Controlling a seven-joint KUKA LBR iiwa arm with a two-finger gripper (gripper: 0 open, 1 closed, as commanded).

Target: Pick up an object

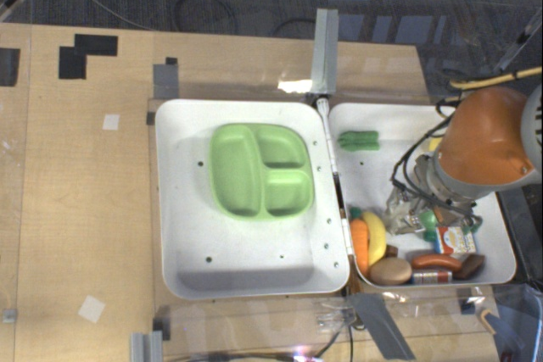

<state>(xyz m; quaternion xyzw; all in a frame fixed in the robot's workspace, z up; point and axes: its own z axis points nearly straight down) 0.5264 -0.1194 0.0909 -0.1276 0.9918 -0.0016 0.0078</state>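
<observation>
Fingers (411,214): you are looking at them from above, under the orange band and a loop of cable, and their spread cannot be told from this angle; nothing is showing between them, so you are not recording a hold.

Position: the gripper is hanging low over the right bin (501,182), above its near half, where the objects are crowding together. Just to its left a banana (375,235) is lying against an orange carrot-like piece (360,243). A brown round piece (390,270) and a red sausage (433,262) are lying along the near wall. A printed packet (456,240) is sitting just right of the tool, and a small green piece (429,220) is lying right at its tip. Contact with any of these cannot be confirmed.

A green block (358,140) is lying alone near the far wall, well apart from the pile. The left bin (182,208) is holding a green divided plate (259,169).

Judgement: you are watching the descent-and-close stage of the pick. For a clean try, you are wanting one object centred under the tool rather than a seam between two, with the banana and packet kept clear of the closing path. Risk: the clutter is likely nudging neighbours and spoiling the grip.
</observation>
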